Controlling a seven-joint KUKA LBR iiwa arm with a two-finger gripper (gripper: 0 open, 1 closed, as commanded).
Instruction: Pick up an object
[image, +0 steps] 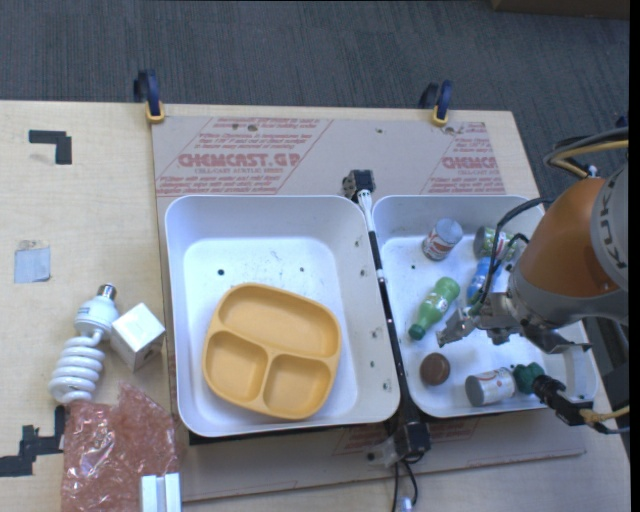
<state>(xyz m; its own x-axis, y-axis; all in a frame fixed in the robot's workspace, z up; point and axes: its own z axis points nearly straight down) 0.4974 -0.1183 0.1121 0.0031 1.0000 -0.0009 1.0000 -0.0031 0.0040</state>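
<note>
Gripper hovering low in right bin, nothing held.

I am seeing the gripper (462, 328) standing open just right of the green bottle (434, 305); the bottle is lying immediately to its left, long axis slanting up-right, brown ball (434, 369) just below.

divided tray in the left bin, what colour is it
Yellow-orange, plain with no pattern; the divided tray shows clearly in the camera view.
</note>
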